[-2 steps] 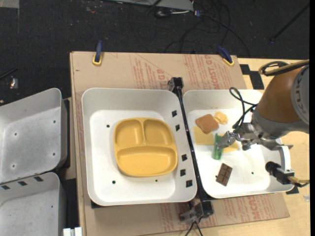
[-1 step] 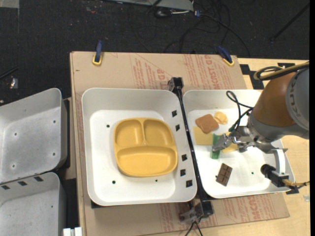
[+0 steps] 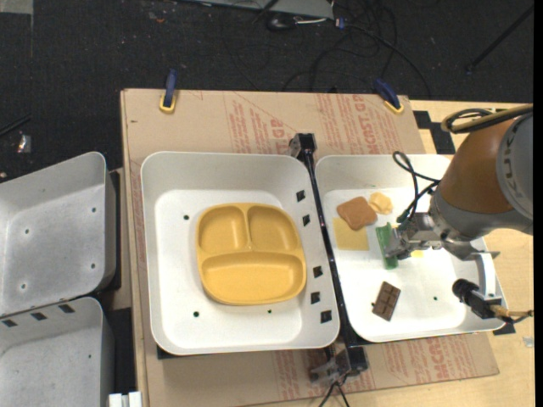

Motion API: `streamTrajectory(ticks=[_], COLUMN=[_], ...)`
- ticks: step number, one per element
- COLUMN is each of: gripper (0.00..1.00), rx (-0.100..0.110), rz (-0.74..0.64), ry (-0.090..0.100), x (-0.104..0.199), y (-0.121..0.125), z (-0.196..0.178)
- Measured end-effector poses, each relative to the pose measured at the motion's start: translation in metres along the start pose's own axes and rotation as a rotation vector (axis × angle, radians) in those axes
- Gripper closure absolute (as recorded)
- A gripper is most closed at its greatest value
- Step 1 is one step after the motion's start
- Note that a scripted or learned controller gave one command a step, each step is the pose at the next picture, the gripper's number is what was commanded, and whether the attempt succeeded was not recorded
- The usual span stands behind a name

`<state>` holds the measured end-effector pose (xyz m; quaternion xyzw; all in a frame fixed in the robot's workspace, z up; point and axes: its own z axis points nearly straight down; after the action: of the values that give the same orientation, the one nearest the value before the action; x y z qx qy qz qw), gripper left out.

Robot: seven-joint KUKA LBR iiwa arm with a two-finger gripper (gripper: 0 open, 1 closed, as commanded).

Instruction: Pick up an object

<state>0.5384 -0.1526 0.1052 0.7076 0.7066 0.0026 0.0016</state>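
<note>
Grey KUKA arm with orange band point(image 3: 479, 172) reaches in from the right of the right shallow white bin point(image 3: 441, 316), wrist bent down over the bin's middle. The jaws point(image 3: 392, 246) sit low at a small green block point(image 3: 388, 246), touching or just above it; can't tell whether they're wide, narrow or clamped on it, the wrist body hides the tips. Rest of the pickable stuff, all relative to that right bin: brown rounded toast-shaped piece point(image 3: 357, 213) in the upper-left part, small yellow lump point(image 3: 381, 202) just beside it toward the bin's back, flat pale-yellow square point(image 3: 352, 236) under and below the brown piece, dark brown chocolate-bar-shaped piece point(image 3: 387, 300) near the front, well apart from the jaws. A black cable point(image 3: 407, 172) loops from the wrist across the bin's back. Left of the right bin, sharing a black divider rail point(image 3: 321, 236), the left shallow white bin point(image 3: 165, 253) carries a yellow three-compartment plastic tray point(image 3: 251, 254) at its centre. Both bins sit on a cardboard-covered bench point(image 3: 229, 117), clamped at the back edge by two blue-and-yellow clips point(image 3: 169, 91). Further left of the bins, grey perforated metal panels point(image 3: 51, 227); dark floor with cables behind.
</note>
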Motion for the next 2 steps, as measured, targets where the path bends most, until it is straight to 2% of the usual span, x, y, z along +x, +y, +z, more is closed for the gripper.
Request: streamTrajectory(ticks=[2], gripper=[1.00], rx=[0.000], rz=[-0.005], ry=[-0.003], x=[0.007], y=[0.019], z=[-0.109])
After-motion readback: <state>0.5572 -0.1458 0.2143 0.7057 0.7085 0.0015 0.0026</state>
